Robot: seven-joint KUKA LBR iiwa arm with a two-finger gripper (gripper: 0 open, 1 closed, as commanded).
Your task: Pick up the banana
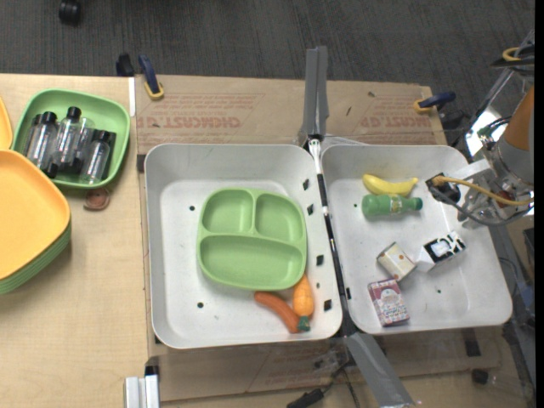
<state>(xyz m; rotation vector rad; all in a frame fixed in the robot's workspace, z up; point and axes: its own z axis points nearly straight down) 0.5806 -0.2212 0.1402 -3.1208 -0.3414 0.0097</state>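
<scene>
The yellow banana (388,183) lies in the back part of the right bin (484,313), just behind a green bottle (391,205) that lies on its side and touches it. My gripper (447,247) hangs low over the right side of the same bin, to the right of the banana and nearer the front, well apart from it. The arm (510,177) comes in over the bin's right rim. Nothing shows in the gripper.
In the right bin a small pale box (396,262) lies just left of the gripper and a red carton (388,302) near the front. The left bin (170,253) holds a green divided plate (252,238) and two carrots (289,306).
</scene>
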